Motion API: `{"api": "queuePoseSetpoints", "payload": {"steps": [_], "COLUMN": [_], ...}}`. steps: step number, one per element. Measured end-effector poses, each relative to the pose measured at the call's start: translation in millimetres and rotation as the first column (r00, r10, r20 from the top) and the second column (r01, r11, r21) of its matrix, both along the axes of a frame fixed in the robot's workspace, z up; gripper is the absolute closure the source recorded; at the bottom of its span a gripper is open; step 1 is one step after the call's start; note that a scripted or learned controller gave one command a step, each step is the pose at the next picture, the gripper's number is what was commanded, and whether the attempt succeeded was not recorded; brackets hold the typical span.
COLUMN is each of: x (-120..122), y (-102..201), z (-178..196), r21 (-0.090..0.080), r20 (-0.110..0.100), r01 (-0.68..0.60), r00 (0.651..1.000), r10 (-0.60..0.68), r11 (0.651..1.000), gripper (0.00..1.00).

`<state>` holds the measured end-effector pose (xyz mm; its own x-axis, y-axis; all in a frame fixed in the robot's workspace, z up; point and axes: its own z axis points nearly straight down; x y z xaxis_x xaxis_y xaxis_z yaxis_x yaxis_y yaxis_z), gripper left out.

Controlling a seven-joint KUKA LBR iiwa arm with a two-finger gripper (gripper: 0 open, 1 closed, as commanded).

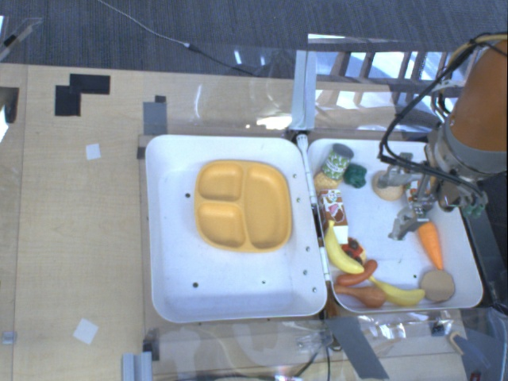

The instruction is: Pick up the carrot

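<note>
A: Where did the carrot (430, 243) lie?

B: It lay in the right bin (468, 292), near that bin's right wall, its thick end up toward the jaws (406, 223) and its point aimed at a brown potato (437, 285) just below it.

A: And the jaws themselves?

B: They hung just left of the carrot's top, low over the bin floor. 2 grey fingers (399, 228) showed there with nothing between them, slightly parted by the look of it; the carrot was not held.

A: So what did the grasp need?

B: Judging from that, the jaws wanted shifting right until they straddled the carrot across its thick upper half, then lowering before closing. The risk was nudging it toward the wall or the potato.

A: Anything else nearby?

B: A banana (343, 254) lay well left, and the yellow plate (242, 205) sat in the left bin (171, 292)
</note>
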<state>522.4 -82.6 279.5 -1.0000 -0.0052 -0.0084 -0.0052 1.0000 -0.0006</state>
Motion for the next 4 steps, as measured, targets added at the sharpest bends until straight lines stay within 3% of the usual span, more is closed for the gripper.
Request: {"api": "queuePoseSetpoints", "payload": {"steps": [1, 2, 3, 4], "x": [26.3, 27.8, 30.3, -19.5], "y": [-78.0, -124.4, -122.0, -123.3], "z": [-97.3, -188.8, -176.6, -173.1], "r21": [0.001, -0.004, -0.005, -0.003], "r20": [-0.012, 0.009, 0.014, -0.003], "r01": [-0.057, -0.025, -0.033, -0.457], "r00": [0.998, 1.0, 0.999, 0.89], "r10": [0.057, 0.025, 0.033, 0.457], "r11": [0.998, 1.0, 0.999, 0.89], "gripper": [0.0, 0.0, 1.0, 1.0]}}
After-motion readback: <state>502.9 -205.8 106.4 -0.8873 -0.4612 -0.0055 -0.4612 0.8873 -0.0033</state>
